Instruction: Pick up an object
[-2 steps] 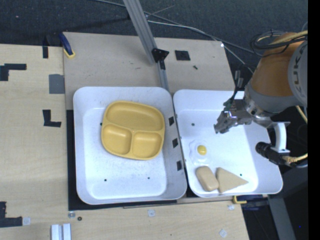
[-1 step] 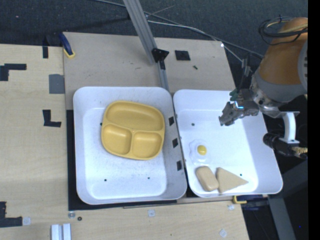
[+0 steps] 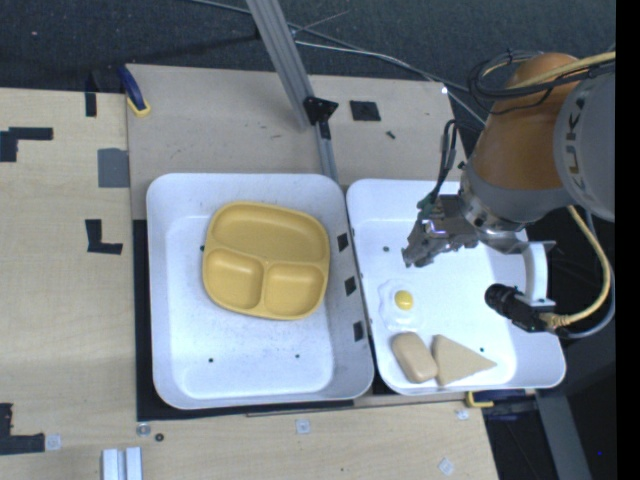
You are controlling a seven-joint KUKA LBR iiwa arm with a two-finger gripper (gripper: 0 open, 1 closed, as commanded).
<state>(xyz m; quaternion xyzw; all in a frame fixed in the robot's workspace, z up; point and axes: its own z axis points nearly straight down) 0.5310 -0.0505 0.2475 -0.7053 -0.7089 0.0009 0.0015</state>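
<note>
Gripper [image 3: 425,244] hangs over the right bin [image 3: 372,208]; its grasp cannot be told. Along that bin's near edge lie a fried egg [image 3: 402,301], a bread roll [image 3: 412,356] and a wedge [image 3: 460,358]. Likely light toys; the rounded roll offers the easiest grip across its width.

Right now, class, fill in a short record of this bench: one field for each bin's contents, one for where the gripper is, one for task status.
left bin: one yellow divided plate, three compartments, lying flat
right bin: fried egg toy, oval bread roll, tan wedge, all toward the near edge
roll and wedge: side by side, roll on the left, close together
gripper: over the right bin, above the egg, nothing seen between its fingers
task status: no object picked up yet
</note>
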